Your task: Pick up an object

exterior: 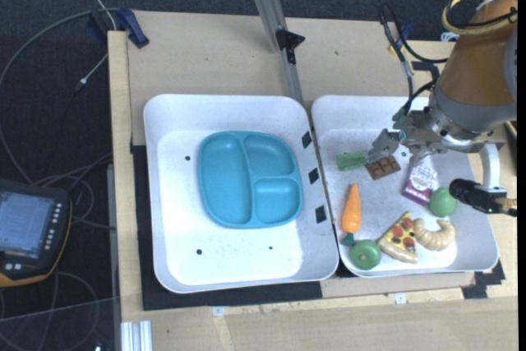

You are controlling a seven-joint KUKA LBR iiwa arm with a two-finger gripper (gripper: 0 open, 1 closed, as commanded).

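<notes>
The wooden bench (222,37) carries two shallow white bins side by side. The left bin (164,201) holds a blue divided plate (249,177) lying flat near its middle. The right bin (345,115) holds the small toy foods, gathered from its centre toward five o'clock. The grey arm (477,70) enters at about three o'clock of the view, its orange band at the top, and its gripper (394,145) hangs over the upper middle of the right bin; whether its jaws are open or closed cannot be told, and nothing can be made out between them.

Just below the gripper lies a brown chocolate bar (383,168), with a green piece (351,160) at its nine o'clock. A pink-and-white packet (420,181) sits at the bar's four o'clock, touching a green ball (442,202). An orange carrot (352,208) lies at the bar's seven o'clock. Along the bin's six o'clock edge sit a green apple (365,256), a pizza slice (400,237) and a tan croissant (436,235), close together.
</notes>
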